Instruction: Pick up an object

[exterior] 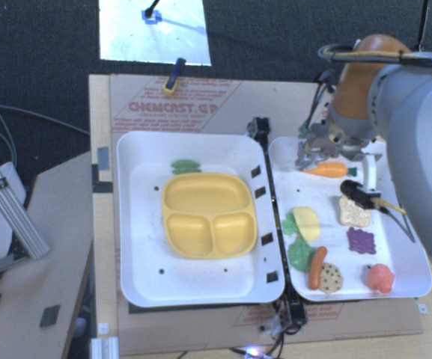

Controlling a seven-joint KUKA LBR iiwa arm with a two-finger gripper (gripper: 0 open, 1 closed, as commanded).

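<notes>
Jaws: hanging over the far left corner of the right bin (328, 200); too blurred against the wrist to tell whether they are standing open or closed.
Arm (418, 126): reaching in across the bin's far right corner.
Likely target: toy carrot (328, 170), lying flat just near-side of the jaws, running along the far edge, green top pointing to the right edge.
Handling, carrot: looking like light moulded plastic, stiff, smooth and probably a bit slippery; tapering, so likely squirting out if pinched near the tip.
Where to grip: across the thick middle, jaws closing square to its length.
Neighbours: pale cracker (354, 214) and purple grapes (361, 240) sitting toward the right edge, apart from the carrot; yellow piece (306, 223), green leaf (299, 254), sausage (317, 266) and cookie (331, 277) crowding the near left corner; pink lump (380, 277) at the near right corner.
Left bin (141, 200): carrying a yellow divided plate (207, 214) at its centre, green pod (186, 167) touching the plate's far rim.
</notes>
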